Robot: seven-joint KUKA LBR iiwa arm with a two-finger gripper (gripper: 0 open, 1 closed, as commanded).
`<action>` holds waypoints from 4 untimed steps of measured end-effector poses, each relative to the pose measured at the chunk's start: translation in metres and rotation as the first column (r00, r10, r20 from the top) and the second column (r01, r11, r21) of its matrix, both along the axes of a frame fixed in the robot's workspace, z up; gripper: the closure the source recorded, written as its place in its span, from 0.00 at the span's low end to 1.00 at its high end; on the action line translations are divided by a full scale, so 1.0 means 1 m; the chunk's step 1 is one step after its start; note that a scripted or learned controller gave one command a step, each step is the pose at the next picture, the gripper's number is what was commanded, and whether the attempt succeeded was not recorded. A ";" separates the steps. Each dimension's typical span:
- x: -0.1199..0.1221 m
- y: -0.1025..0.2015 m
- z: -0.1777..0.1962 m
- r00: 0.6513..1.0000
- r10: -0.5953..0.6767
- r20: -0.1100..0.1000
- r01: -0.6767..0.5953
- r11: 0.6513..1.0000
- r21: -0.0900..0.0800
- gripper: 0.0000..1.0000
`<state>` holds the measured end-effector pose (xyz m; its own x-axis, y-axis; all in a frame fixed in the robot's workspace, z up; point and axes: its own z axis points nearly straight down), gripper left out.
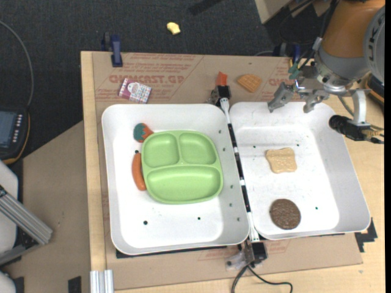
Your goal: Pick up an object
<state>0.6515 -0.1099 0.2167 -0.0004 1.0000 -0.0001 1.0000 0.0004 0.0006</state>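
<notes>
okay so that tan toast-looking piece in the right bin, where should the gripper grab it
Probably straight from above, across the tan toast piece's left and right edges. It lies flat on the right bin floor with bare floor all round, so the jaws have room either side.

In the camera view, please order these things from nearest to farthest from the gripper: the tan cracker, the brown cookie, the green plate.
From the gripper, above the right bin's far edge:
1. Tan cracker, middle of the right bin.
2. Brown cookie, near end of the right bin.
3. Green plate, in the left bin; its centre lies about as far off as the cookie, too close to call.
</notes>
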 end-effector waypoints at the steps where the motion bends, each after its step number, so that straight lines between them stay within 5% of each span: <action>1: -0.055 -0.022 -0.135 1.000 -0.002 0.000 0.002 1.000 -0.001 0.00; 2: -0.002 -0.066 -0.131 1.000 0.000 0.005 0.000 1.000 -0.003 0.00; 4: -0.105 -0.014 -0.132 1.000 -0.002 -0.005 0.002 1.000 0.002 0.00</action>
<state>0.5461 -0.1242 0.0844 0.0014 1.0000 0.0016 1.0000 -0.0014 -0.0046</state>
